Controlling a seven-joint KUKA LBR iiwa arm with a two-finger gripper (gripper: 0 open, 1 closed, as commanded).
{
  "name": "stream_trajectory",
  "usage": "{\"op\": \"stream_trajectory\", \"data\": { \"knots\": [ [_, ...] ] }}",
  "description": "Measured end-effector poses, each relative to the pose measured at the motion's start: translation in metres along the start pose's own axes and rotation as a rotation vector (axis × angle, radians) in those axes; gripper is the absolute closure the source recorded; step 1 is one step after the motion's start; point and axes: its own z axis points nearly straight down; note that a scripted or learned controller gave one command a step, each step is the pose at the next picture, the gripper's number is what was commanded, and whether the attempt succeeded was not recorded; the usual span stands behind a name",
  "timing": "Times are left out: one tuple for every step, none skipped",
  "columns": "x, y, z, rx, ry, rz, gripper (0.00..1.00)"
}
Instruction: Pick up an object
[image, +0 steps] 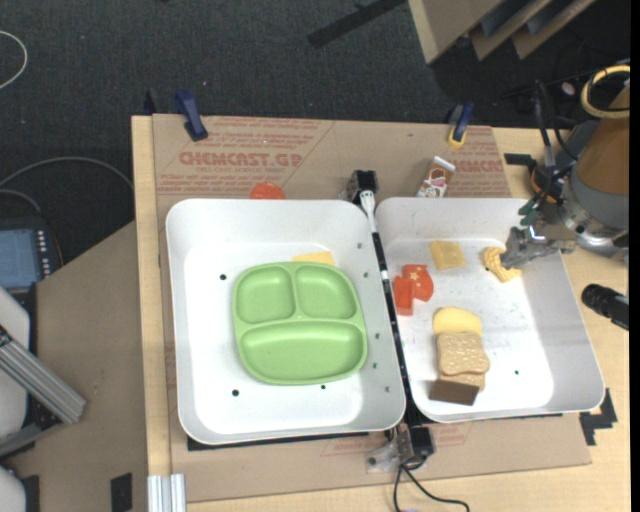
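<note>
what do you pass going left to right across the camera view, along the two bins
green divided plate → red piece → pale yellow square → small yellow piece → gripper

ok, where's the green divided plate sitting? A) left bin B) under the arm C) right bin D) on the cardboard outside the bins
A: the green three-compartment plastic plate lies flat in the left shallow white bin, while the food pieces, such as the red pepper-like piece, are in the right shallow white bin.
</note>
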Motion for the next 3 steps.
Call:
{"op": "stream_trajectory", "data": {
  "knots": [
    [0.005, 0.001, 0.006, 0.006, 0.005, -0.006, 0.0],
    [0.076, -0.046, 0.108, 0.012, 0.008, -0.011, 0.0],
    [0.073, -0.104, 0.104, 0.014, 0.008, -0.005, 0.0]
  ]
}}
